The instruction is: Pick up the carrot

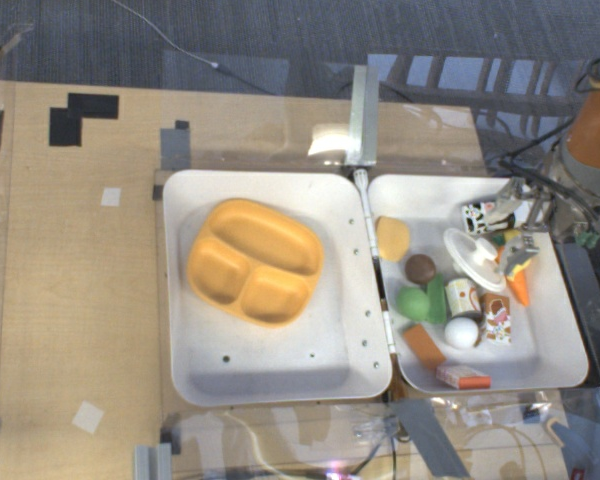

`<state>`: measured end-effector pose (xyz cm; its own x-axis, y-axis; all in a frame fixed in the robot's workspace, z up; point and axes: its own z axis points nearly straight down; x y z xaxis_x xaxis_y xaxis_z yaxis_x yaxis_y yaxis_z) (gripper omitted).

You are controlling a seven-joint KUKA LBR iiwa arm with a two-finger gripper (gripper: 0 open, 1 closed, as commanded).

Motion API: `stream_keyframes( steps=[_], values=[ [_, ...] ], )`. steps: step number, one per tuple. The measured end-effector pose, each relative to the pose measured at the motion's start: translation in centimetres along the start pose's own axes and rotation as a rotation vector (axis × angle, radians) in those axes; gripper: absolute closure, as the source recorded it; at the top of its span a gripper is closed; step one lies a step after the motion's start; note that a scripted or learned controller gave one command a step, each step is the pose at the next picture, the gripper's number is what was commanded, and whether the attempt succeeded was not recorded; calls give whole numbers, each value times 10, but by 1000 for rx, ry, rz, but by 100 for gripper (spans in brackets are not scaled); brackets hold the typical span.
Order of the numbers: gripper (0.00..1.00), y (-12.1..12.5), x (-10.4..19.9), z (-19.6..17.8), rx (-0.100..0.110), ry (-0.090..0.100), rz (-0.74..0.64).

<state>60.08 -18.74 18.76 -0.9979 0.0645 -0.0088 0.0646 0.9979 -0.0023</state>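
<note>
While my pincer (521, 240) hangs over the right bin (570, 363) near its right wall, I cannot tell its state; the carrot (520, 287) lies just below it, beside a white dish (472, 257)

My grey arm with its orange band (592, 133) comes in from the right edge of the camera view, high up near the far right corner, and bends down toward the bench. Below the band the grey wrist section narrows into my two-finger metal gripper (520, 253), which points down and leftward. Dark cables loop around the wrist on the left and lower side. One pale metal fingertip (525, 248) shows at the low end of the tool, angled inward. At this slant I cannot make out how far apart the two tips stand, nor whether anything sits between them.
</note>
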Motion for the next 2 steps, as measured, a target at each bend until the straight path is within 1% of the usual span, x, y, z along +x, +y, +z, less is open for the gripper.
stream_keyframes(
  steps=[1, 2],
  values=[
    [0, -13, -26, 82, 0, -6, 88],
    [0, -2, 2, 98, -1, -5, 243]
  ],
)
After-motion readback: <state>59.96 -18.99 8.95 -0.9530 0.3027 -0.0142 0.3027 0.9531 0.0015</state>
